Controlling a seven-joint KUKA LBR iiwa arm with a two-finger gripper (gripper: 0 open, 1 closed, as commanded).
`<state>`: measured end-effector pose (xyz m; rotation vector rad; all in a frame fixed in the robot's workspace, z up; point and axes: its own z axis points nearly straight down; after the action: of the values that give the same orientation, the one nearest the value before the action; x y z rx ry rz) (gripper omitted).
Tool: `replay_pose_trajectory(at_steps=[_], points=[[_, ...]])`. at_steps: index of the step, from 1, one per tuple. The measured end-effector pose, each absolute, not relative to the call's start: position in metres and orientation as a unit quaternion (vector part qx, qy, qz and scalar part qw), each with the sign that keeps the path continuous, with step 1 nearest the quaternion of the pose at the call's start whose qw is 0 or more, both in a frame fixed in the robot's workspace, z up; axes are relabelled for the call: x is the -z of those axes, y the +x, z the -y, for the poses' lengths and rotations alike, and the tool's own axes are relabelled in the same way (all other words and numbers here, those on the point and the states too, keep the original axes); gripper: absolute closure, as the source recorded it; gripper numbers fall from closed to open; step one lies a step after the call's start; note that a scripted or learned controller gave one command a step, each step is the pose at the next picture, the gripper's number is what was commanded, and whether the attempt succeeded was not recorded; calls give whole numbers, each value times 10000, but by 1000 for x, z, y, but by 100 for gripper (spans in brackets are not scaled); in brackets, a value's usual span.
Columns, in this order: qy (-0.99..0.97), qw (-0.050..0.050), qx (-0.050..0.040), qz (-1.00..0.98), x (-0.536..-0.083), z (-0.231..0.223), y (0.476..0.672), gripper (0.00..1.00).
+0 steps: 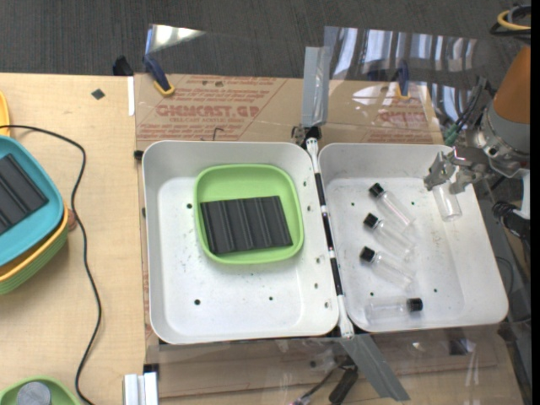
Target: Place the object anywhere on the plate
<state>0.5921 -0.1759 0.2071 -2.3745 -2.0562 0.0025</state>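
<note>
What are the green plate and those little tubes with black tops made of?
The green plate looks like matte plastic: even colour, soft rounded rim. The little tubes look like clear plastic or glass, I can't tell which; the white bin shows through them. Their black caps look like plastic.

Bright even overhead light; soft weak shadows inside white bins [160, 251]. Glare on clear plastic sheets [396, 57] at back. Focus sharp, slight grain.

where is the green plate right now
The green plate sits in the left white bin, toward its back, with a dark ribbed insert lying on it. The clear vials lie in the neighbouring right bin.
</note>
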Motion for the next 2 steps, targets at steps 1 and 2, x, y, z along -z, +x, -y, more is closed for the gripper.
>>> replay_pose_trajectory(at_steps=[1, 2], points=[[-7560, 2, -8, 6546, -207, 176, 592, 0], [-8377, 2, -16, 5461, -296, 208, 581, 0]])
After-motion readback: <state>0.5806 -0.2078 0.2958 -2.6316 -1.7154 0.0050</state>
